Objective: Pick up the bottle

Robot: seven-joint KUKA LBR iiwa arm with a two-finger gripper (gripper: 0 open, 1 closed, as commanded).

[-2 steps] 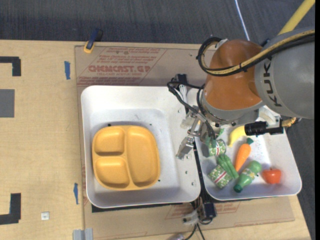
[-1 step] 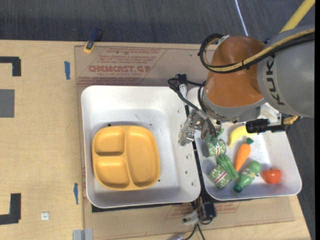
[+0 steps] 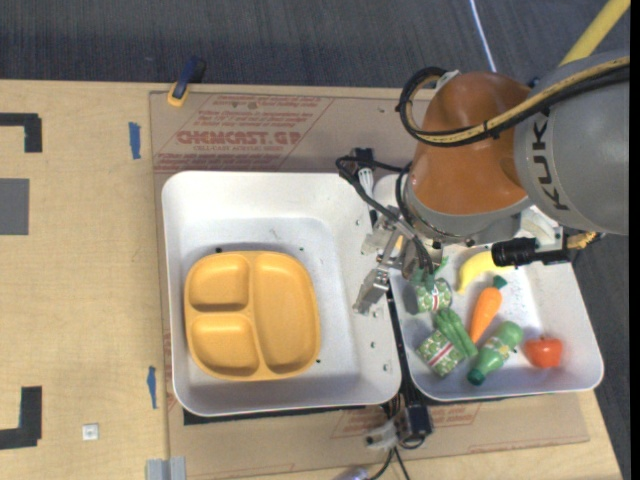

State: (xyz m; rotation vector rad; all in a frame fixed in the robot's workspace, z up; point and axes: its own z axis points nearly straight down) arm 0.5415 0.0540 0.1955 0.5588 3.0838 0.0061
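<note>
The bottle (image 3: 493, 353), green with a lighter cap end, lies on its side toward the near edge of the right bin (image 3: 585, 363), tilted so one end points near-left. It touches a tangle of green toy pieces (image 3: 441, 333) on its left; a carrot (image 3: 484, 308) lies just beyond it and a tomato (image 3: 543, 351) just to its right. A banana (image 3: 476, 268) sits farther back, partly under the arm.

The gripper (image 3: 392, 268) hangs over the rim between the two bins, left of and beyond the bottle; I cannot tell whether its fingers are spread or closed.

The likely failure is a wrong catch. With neighbours pressed this close, a descent here would probably meet the green pieces or the bin wall first. A lying bottle may also roll away from closing fingers. The left bin (image 3: 200, 208) holds a yellow divided plate (image 3: 252, 313), well apart from all this.
</note>
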